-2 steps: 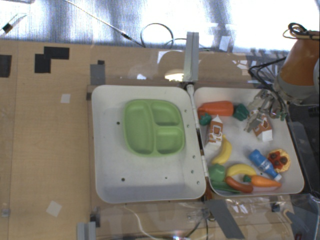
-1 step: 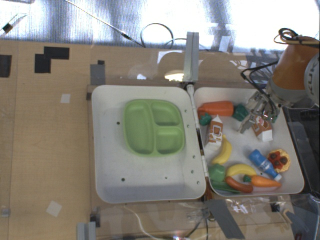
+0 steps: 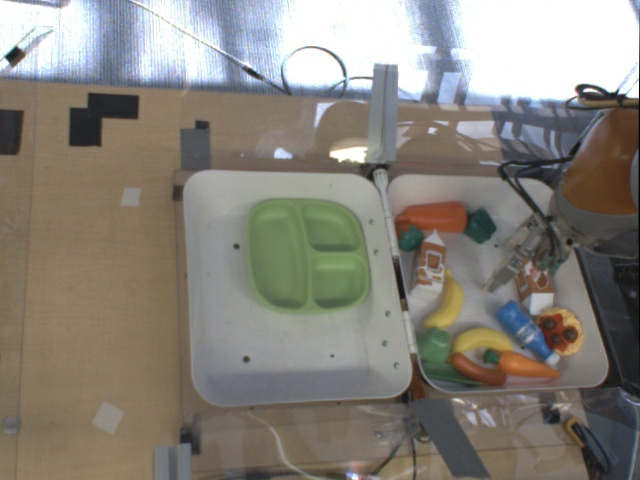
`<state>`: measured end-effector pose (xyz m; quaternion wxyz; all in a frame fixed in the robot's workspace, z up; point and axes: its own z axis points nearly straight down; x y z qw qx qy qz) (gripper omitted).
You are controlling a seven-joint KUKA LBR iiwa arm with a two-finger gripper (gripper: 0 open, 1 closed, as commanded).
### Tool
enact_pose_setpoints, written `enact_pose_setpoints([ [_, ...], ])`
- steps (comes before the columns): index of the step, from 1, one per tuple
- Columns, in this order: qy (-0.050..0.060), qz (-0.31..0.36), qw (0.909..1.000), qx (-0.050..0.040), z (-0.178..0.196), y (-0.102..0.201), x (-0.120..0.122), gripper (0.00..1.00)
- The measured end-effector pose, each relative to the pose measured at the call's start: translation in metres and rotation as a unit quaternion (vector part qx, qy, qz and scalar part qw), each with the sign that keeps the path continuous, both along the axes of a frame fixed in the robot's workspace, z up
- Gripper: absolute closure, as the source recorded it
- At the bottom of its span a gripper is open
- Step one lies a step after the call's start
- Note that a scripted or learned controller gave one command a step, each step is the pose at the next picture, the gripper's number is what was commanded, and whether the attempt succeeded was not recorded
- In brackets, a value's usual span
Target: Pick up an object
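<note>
My gripper hangs over the right part of the right bin, its fingers spread open with nothing between them. A small brown-and-white carton lies just below and to the right of the fingertips. Left of the gripper stand a milk carton and a yellow banana. At the bin's back lies a large orange carrot with a green piece beside it. Toward the front lie a blue bottle, a red-and-yellow round toy, a second banana, a small carrot, a red sausage and a green pepper.
The left bin holds a green divided plate. A grey post stands at the back between the bins. The arm's orange band looms over the right bin's far right corner. Cables trail across the bench behind.
</note>
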<state>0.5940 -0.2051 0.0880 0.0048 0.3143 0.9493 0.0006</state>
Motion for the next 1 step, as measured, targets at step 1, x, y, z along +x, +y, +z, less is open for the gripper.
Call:
enact_pose_setpoints([
  [1,-0.005,0.004,1.0000,-0.0013,0.0143,0.0014,0.0039,1.00],
])
